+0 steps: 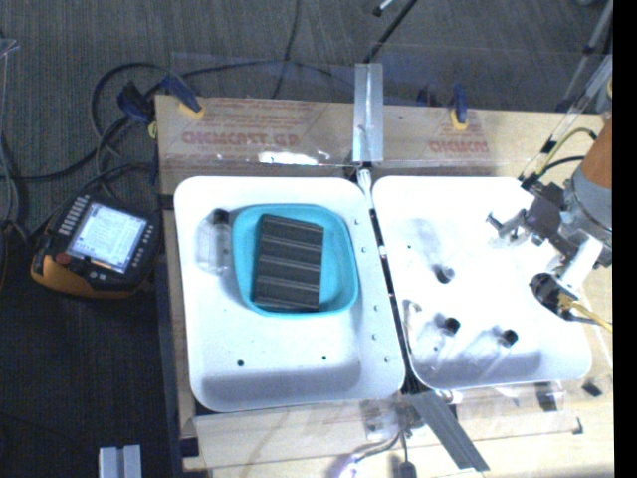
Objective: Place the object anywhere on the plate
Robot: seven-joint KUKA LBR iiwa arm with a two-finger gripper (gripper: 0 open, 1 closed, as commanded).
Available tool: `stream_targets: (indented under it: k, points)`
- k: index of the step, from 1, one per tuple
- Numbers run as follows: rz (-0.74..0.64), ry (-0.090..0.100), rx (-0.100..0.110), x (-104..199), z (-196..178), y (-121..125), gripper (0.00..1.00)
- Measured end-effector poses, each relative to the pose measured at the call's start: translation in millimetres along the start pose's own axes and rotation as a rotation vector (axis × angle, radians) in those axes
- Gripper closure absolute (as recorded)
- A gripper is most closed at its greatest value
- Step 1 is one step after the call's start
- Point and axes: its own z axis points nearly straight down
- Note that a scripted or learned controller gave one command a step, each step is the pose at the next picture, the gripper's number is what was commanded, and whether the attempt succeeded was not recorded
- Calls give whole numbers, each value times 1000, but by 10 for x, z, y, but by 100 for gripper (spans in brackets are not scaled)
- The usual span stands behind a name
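Nearest the lens is the front rim of the left bin point(289, 391), white and bare apart from a few small holes. At the middle of that bin sits the blue plate point(340, 267), and the dark ribbed block point(289, 262) lies flat on it, well inside the rim. Its long axis runs roughly 12 to 6 o'clock, tipped slightly. A small clear vessel point(212, 239) touches or nearly touches the plate's rim at 9 o'clock.

From the gripper point(530, 257) the block lies at 9 o'clock, well apart and across the seam between the bins. The gripper hangs over the right bin point(478, 192) near its 3 o'clock edge. Its fingers point(510, 224) look spread apart with nothing between them. By my reading the block is already where the task wants it, so little seems left but to stay clear.

A few small dark bits point(450, 324) dot the right bin's floor. Both bins rest on a pale wooden worktop point(299, 132), with clamps along its 12 o'clock edge. At 9 o'clock a handheld pendant point(98, 242) with a lit screen lies on dark carpet point(60, 48) among cables
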Motion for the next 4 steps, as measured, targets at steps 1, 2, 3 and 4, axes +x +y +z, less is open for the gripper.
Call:
stream_targets:
  k: [1, 2, 3, 4]
  points:
    - [68, 0, 1, 8, 210, -453, 0]
    - [-228, 1, 1, -337, 464, -141, 0]
    - [-204, 2, 2, 110, 948, -538, 0]
    - [-404, 1, -1, -349, 842, -127, 0]
